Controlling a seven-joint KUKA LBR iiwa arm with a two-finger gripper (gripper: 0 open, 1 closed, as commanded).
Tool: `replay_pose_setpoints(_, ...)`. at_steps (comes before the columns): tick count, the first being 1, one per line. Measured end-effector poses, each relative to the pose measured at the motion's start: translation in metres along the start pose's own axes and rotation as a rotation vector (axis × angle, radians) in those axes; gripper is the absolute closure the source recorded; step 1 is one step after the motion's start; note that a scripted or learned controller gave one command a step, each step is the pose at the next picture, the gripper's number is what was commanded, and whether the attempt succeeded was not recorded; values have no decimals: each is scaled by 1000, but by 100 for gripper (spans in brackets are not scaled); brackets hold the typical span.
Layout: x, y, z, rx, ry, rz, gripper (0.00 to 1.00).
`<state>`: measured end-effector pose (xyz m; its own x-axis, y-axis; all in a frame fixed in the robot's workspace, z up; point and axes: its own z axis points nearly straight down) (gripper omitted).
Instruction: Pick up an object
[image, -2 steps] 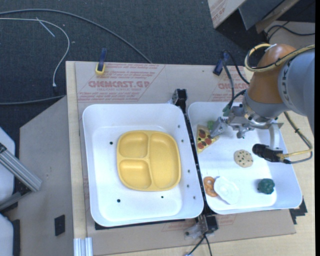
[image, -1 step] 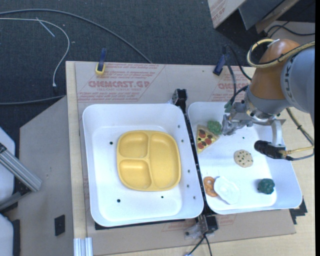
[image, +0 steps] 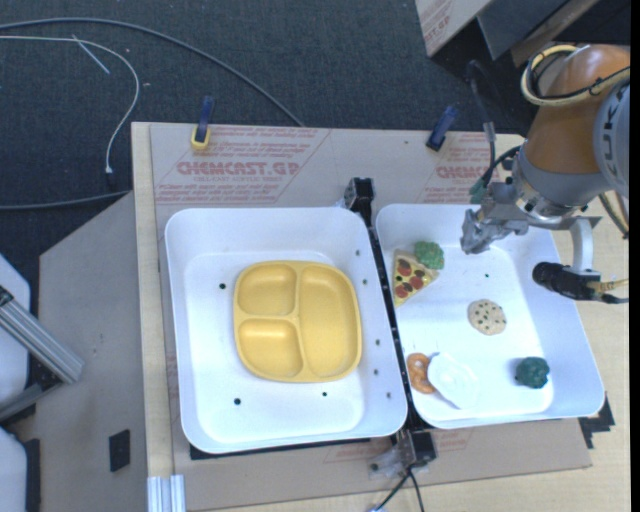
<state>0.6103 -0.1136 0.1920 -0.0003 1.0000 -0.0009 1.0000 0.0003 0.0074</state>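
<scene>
Gripper: I see my gripper (image: 478, 238) hanging over the far part of the right bin (image: 572, 360), nothing visible between its fingers. From this slant I cannot tell whether they are spread or closed, so I treat that as unknown.

Right bin contents: 5 toy foods. A green broccoli-like piece (image: 428, 254) sits just left of the gripper, with a pizza slice (image: 410, 276) touching or nearly touching it. A chocolate-chip cookie (image: 487, 317) lies alone near the middle. A white piece (image: 452, 378) lies at the near edge beside an orange slice (image: 417, 371). A dark green lump (image: 532, 372) sits at the near right corner.

Left bin: it (image: 190, 330) holds 1 yellow divided plate (image: 298, 320), well apart from the gripper.

Step in hand: I judge this as choosing a target and lining up above it; nothing is lifted yet.

How I would do it well: I would favour the cookie, since it stands clear of its neighbours and of the walls. The broccoli is nearer, but closing on it risks nudging the pizza slice.

Approach: centre over the target, come straight down, close across its narrow width.

Risk: the cookie looks flat, so the fingers may need to reach almost to the bin floor or they could slide over it.
</scene>
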Motion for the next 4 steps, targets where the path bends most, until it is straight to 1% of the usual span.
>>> replay_pose_setpoints(1,-8,2,-62,-1,-1,0,100)
replay_pose_setpoints(2,-8,4,-109,1,0,-1,100)
replay_pose_setpoints(3,37,-5,-84,10,3,-3,100)
replay_pose_setpoints(4,90,-15,-82,10,3,-5,100)
